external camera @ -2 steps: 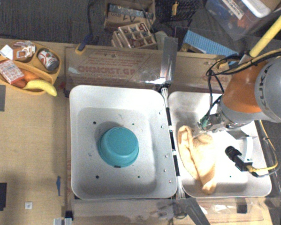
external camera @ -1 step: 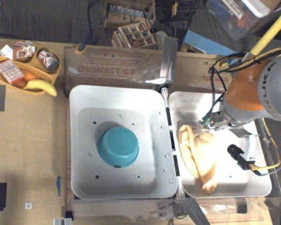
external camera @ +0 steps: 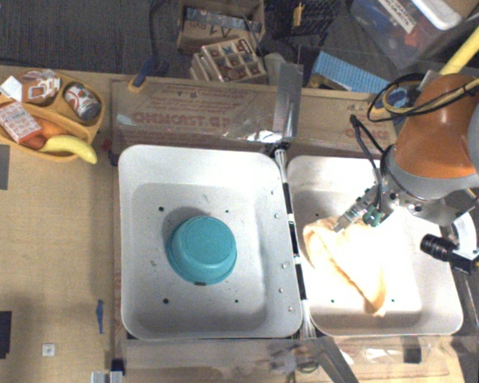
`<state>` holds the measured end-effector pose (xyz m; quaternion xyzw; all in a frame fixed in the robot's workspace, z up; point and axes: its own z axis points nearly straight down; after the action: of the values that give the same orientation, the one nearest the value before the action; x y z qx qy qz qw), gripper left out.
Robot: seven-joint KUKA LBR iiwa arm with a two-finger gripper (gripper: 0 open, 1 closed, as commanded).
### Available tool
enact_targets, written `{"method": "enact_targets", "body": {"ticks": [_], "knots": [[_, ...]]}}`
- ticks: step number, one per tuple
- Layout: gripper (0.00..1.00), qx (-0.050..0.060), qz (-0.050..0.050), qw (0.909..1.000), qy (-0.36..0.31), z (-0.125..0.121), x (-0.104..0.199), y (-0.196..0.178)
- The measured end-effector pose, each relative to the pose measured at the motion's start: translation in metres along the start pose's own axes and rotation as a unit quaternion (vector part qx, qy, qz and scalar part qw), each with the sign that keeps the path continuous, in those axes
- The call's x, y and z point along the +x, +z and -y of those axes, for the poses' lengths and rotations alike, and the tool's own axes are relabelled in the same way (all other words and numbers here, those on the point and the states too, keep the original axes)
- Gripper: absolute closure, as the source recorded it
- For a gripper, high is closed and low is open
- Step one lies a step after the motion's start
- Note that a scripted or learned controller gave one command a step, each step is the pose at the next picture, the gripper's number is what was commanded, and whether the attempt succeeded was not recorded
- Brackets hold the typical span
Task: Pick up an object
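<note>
A pale yellow, floppy cloth-like object [external camera: 349, 264] lies in the right bin [external camera: 433, 313], stretching from its left wall toward the front middle. My gripper [external camera: 357, 216] hangs over the right bin just above the upper end of that object; its tip is close to or touching the object's top edge. The arm's orange band [external camera: 439, 133] and grey wrist stand over the bin's far right corner. A teal bowl [external camera: 203, 249] sits upside down in the middle of the left bin [external camera: 144, 182].
A yellow tray [external camera: 10, 139] with a banana and food packs rests on the bench at far left. A metal divider [external camera: 288, 109] rises behind the seam between the bins. Cables loop beside the arm at upper right.
</note>
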<state>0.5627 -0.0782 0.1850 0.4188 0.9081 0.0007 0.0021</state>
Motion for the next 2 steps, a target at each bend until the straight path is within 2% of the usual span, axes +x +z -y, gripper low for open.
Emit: {"method": "enact_targets", "body": {"ticks": [1, 2], "knots": [[1.0, 0.0, 0.0, 0.9929, 0.119, -0.0526, 0.0369, -0.0339], [0.0, 0.0, 0.0, 0.9929, 0.119, -0.0526, 0.0368, -0.0341]]}}
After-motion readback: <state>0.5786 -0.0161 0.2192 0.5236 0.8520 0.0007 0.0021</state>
